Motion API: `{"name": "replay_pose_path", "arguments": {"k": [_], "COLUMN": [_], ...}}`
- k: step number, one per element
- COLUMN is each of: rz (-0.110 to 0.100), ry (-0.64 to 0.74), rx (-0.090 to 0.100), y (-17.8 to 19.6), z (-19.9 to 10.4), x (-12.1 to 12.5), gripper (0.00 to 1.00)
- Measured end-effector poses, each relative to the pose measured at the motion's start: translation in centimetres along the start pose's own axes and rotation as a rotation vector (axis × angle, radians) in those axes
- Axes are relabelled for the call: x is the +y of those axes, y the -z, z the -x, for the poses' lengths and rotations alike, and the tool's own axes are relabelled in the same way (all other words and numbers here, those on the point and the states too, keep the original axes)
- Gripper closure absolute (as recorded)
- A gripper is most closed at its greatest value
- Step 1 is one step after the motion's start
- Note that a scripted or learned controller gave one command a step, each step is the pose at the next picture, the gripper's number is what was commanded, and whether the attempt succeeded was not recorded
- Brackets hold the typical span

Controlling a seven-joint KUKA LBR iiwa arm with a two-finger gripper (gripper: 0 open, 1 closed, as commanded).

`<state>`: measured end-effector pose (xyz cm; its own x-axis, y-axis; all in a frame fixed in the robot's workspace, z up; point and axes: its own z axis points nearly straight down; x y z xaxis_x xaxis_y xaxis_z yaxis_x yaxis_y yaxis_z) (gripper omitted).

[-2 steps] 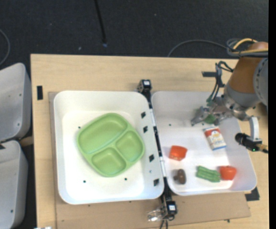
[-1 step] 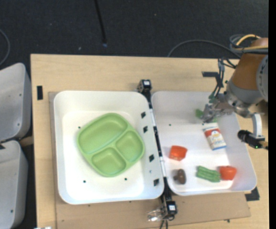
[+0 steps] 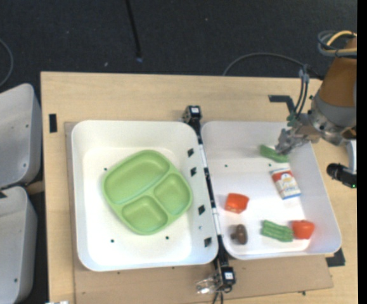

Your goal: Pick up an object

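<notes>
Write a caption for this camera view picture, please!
Robot gripper reaches a green toy in the right white bin.

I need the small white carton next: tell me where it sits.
The small white carton lies in the right bin, toward its right wall, below the pincer and up-right of the orange piece.

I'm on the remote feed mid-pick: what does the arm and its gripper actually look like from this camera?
The arm enters at the right edge with an orange band above a grey wrist. Thin dark cables loop over its top, and a black bracket juts out on its left. The gripper is small, grey and metallic, above the right bin. I can read no markings.
</notes>
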<state>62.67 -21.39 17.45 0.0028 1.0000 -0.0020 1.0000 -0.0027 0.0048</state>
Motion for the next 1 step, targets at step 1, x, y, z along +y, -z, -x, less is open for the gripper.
{"name": "replay_pose_path", "arguments": {"k": [1], "rz": [0.002], "ry": [0.005], "rx": [0.0], "y": [5.08], "z": [-0.75], "x": [0.49], "gripper": [1.0]}}
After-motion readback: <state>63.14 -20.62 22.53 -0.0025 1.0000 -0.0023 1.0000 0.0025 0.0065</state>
